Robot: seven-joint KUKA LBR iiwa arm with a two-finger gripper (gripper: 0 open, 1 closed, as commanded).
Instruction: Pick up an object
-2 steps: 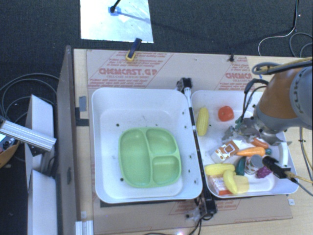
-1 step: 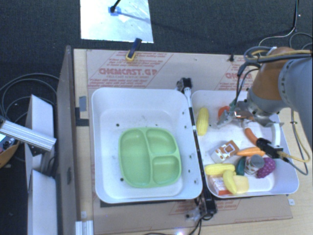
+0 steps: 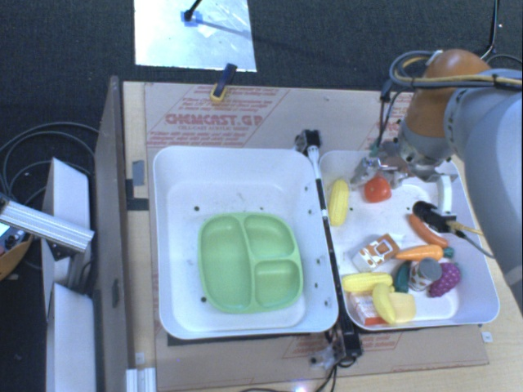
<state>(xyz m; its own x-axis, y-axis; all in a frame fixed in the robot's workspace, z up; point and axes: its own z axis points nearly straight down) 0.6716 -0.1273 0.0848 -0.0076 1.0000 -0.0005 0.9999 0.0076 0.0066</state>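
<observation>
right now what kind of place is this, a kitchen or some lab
Most likely a robotics lab bench, not a kitchen: a grey arm reaches over two white bins, one holding toy food such as a plastic corn cob, with loose cables alongside.

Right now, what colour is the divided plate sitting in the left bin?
Light green; the divided plate shows plainly in the camera view, lying in the white left bin.

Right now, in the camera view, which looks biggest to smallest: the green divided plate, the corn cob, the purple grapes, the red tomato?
1. Green divided plate, by far.
2. Corn cob.
3. Purple grapes and red tomato: they look about alike, so no ranking between them.
</observation>
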